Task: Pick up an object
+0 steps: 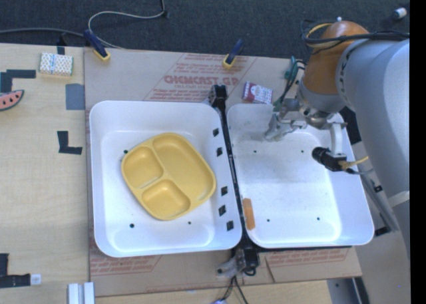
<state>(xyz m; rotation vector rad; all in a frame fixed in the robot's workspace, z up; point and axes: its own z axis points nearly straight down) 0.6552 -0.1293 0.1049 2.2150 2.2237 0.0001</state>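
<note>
- My jaws point(274, 131) hung over the upper part of the right bin point(346, 226), near its back wall, in the right half of the frame.
- I could not tell whether they were open or closed; nothing showed between them.
- My grey arm, with its orange band point(326, 63), came in from the upper right of the frame.
- A small orange piece point(248, 213) lay in the right bin at its lower left, just beside the divider between the two bins, well apart from my jaws.
- A yellow tray point(168, 175) with three compartments lay flat in the middle of the left bin point(106, 229).
- On the bench point(40, 183) behind the right bin, near its upper left corner, lay a small red and white packet point(256, 92).
- Two blue and yellow clamps point(97, 44) point(233, 55) sat on the cardboard's top edge.
- At the upper left of the frame sat a small patterned block point(56, 64), and a watermelon slice point(10, 100) lay at the left edge.
</note>
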